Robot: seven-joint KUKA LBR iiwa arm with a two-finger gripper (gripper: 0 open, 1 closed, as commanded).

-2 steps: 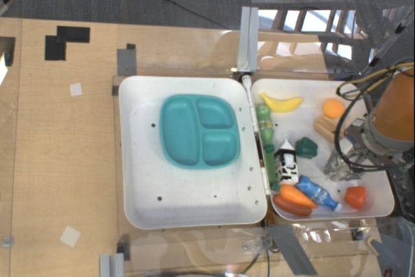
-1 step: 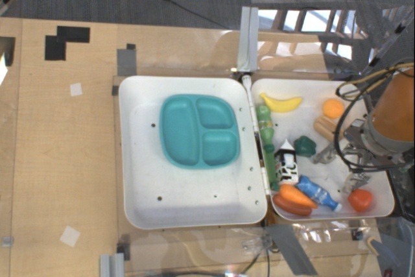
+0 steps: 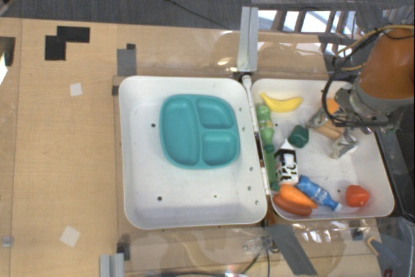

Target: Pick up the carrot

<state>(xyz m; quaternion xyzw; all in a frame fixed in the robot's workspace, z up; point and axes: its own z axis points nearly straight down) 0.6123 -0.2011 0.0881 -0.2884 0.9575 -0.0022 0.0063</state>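
A view from above of a pale wooden surface (image 3: 58,159) carrying two shallow white bins side by side. The left bin (image 3: 149,204), in the middle of the frame, holds a teal divided plate (image 3: 198,130) with one large compartment and two smaller ones.

The right bin (image 3: 379,168), toward the right of the frame, holds a scatter of small things. The carrot (image 3: 297,194) lies along the lower left of this bin, orange, with its tip pointing left; it rests on a darker red-orange item (image 3: 292,206) just below it. A small blue and white bottle (image 3: 318,192) lies touching the carrot's right end, slanting down to the right. A red tomato-like piece (image 3: 357,195) sits in the lower right corner of the bin. A yellow banana (image 3: 281,102) lies at the upper left of the bin, with a green tube-shaped item (image 3: 264,125) along the left wall below it. A black and white carton (image 3: 286,166) lies just above the carrot, and a dark green rounded piece (image 3: 298,136) sits above that.

The grey arm with its orange band (image 3: 388,69) reaches in at the upper right. Its fingers (image 3: 343,146) point down over the right middle of the bin, well apart from the carrot. They appear spread and grasp nothing. A tan cylinder (image 3: 326,130) lies just left of them.
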